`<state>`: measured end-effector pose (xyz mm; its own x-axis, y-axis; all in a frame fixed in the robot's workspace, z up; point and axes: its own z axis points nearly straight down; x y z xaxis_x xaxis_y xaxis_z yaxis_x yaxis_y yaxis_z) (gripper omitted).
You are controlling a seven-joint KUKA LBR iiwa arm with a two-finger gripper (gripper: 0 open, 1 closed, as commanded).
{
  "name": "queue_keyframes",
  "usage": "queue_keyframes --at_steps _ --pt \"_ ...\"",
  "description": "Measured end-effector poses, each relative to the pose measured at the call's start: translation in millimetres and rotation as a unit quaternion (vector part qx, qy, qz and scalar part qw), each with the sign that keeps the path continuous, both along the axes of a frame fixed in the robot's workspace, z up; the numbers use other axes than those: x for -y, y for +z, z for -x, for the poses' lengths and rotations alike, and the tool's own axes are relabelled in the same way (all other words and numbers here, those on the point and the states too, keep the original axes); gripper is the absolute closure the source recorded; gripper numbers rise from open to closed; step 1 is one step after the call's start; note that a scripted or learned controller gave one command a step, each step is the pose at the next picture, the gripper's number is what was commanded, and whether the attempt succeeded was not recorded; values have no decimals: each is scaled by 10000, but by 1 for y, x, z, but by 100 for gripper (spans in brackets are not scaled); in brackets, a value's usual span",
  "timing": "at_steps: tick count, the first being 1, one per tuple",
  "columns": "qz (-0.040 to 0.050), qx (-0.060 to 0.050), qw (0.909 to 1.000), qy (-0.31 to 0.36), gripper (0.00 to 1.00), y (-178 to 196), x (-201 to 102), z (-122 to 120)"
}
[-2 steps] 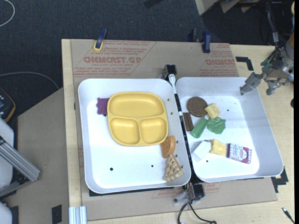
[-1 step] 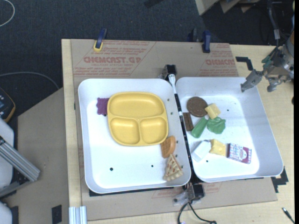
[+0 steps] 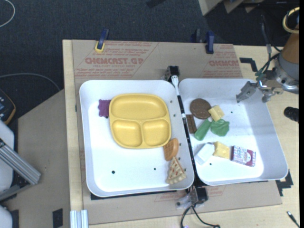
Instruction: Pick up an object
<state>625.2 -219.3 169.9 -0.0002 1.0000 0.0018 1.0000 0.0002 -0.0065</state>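
Overhead, gripper [image 3: 255, 92] spread open, holding nothing, above right bin [image 3: 266, 127], far edge.

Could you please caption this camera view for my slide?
KUKA gripper hovers over the right bin of toy food; the left bin holds a yellow divided plate.

Toy food scattered across two white bins

Left bin [image 3: 95, 141]: yellow divided plate [image 3: 140, 120], purple piece [image 3: 103, 108], croissant [image 3: 171, 149], waffle [image 3: 175, 170]. Right bin [image 3: 270, 141]: brown cookie [image 3: 200, 108], green pieces [image 3: 212, 127], cheese [image 3: 221, 149], red packet [image 3: 242, 155].
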Motion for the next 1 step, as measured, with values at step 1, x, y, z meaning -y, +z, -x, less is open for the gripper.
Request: queue_keyframes --at_steps 1 --pt "-2 -1 10000 -1 0 -46 0 8"
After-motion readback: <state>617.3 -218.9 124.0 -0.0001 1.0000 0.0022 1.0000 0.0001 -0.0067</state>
